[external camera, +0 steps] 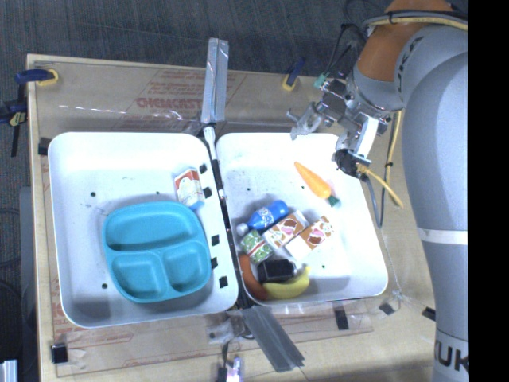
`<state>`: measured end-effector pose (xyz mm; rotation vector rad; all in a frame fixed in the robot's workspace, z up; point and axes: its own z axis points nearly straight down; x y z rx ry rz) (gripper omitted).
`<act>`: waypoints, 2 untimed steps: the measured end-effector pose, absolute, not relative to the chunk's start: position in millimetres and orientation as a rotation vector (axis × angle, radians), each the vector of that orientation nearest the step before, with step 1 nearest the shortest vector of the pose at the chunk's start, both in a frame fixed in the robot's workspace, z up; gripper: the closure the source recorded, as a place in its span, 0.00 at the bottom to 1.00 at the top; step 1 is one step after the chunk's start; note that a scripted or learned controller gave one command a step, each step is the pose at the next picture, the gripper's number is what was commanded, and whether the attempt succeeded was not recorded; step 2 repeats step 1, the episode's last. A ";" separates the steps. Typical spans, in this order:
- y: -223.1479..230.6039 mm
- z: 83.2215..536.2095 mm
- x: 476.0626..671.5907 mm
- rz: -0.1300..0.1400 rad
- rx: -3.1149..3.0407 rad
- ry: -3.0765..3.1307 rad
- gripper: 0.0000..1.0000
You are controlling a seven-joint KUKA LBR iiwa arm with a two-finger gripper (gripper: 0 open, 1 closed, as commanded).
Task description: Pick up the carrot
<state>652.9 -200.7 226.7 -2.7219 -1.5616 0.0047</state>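
Bright even light, white bins glaring, slightly soft

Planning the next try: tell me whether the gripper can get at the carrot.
Probably yes. The carrot lies bare in the right bin, apart from the cartons, with the gripper close by.

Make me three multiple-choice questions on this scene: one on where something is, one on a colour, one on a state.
1. The carrot lies in: A the left bin; B the right bin; C neither bin.
2. The divided tray is: A blue; B red; C yellow.
3. The carrot is: A lifted off the floor; B lying flat on the bin floor; C standing upright.
Answers: 1 B, it lies near that bin's far right corner; 2 A, plainly blue, in the left bin; 3 B, the gripper is by the far rim, apart from it.
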 end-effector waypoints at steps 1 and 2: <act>-197.8 90.9 625.5 0.006 -2.677 -1.637 0.00; -197.8 90.9 625.5 0.006 -2.677 -1.637 0.00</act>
